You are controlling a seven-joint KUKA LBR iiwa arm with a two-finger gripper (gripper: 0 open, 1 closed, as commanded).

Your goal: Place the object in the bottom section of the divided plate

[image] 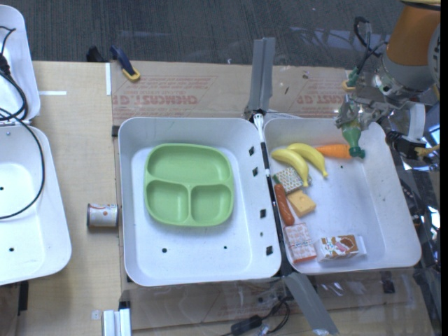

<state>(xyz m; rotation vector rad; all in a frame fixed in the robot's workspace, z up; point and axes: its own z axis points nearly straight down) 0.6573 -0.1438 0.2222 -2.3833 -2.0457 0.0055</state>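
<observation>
I see a small tin can (103, 215) lying on its side on the worktop (77, 117), just left of the left white bin (133, 187). A blue-and-yellow clamp (124, 63) sits near the worktop's far edge. Printed cardboard (175, 89) lies flat behind the bins. At far left, a black cable (21, 117) loops over a white moulded tray (35, 243).
</observation>
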